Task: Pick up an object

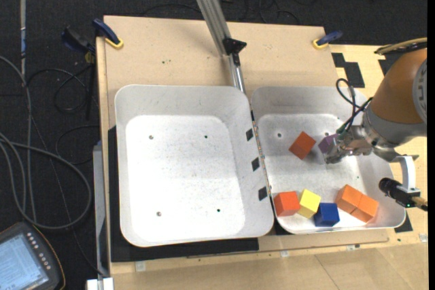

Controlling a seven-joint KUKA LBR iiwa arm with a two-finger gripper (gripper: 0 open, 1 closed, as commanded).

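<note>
Gripper (334,154) is down in the right bin (272,104), near its right-centre. A small purple block (327,143) sits at the fingertips, touching or just beside them on their left; can't tell if it's actually between the fingers, and can't tell if the fingers are released or clenched, too small and dark. An orange cube (302,145) lies tilted just left of the purple block, apart from the gripper. Along the bin's near edge: red-orange cube (287,202), yellow cube (309,202) touching it, blue cube (327,214) next to the yellow one, and a larger orange block (357,202) at the right. Left bin (129,105) sits beside the right one, rims meeting. Grey arm (401,102) with its orange band enters from the right.
</note>
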